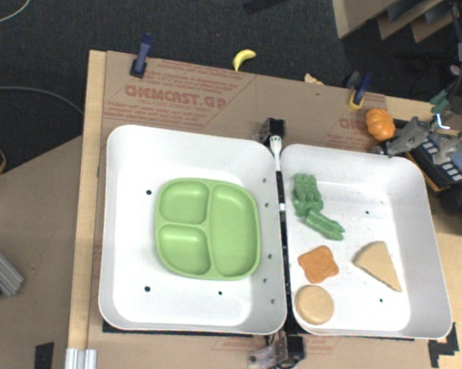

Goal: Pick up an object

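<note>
The right bin [429,204] holds a green bean-pod toy [310,204], an orange square piece [318,264], a tan wedge [380,265] and a round tan biscuit [315,304]. My gripper [405,142] hangs by the back right corner of that bin, above its rim and apart from all of these. A small orange ball [379,123] lies on the board just left of the gripper, outside the bin. Nothing shows in the gripper.
The left bin [134,159] bears a green three-part plate [208,228]. Blue clamps [141,56] [360,88] hold the cardboard at the back edge. A yellow banana toy [243,57] lies beyond the board. A black divider [279,202] runs between the bins.
</note>
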